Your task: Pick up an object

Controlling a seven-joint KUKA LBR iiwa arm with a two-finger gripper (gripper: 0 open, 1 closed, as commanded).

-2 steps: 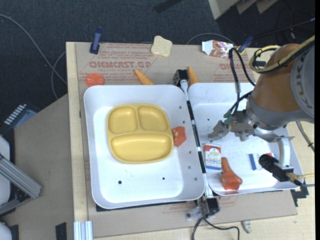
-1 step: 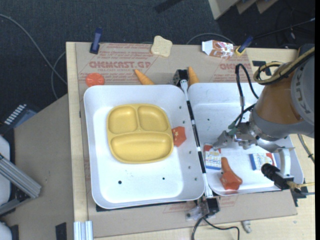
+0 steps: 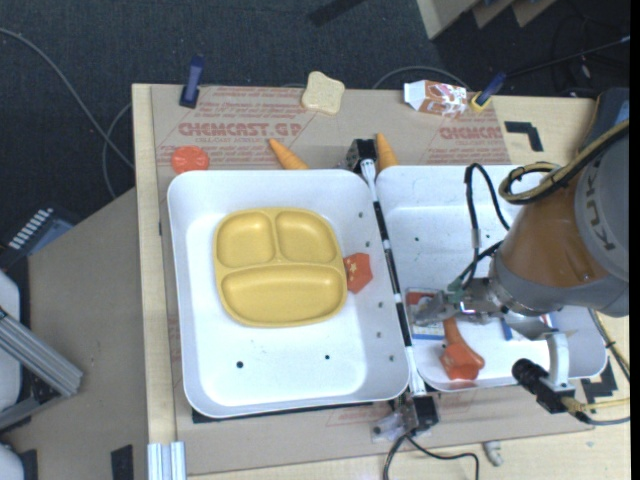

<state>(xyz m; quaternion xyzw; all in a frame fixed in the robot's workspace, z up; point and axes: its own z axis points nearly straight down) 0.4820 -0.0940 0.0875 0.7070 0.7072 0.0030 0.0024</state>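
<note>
Two shallow white bins: left bin [image 3: 200, 368] holds a yellow divided plastic plate [image 3: 278, 266] and small red block [image 3: 357, 271]; right bin [image 3: 420, 208] holds an orange carrot-shaped toy [image 3: 458, 353] beside the gripper [image 3: 432, 308], fingers too blurred to tell.

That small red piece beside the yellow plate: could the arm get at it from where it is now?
Probably yes. The small red piece lies bare on the left bin floor, beside the yellow plate, nothing over it. The gripper sits low in the right bin, so it would need lifting over the rims between.
</note>
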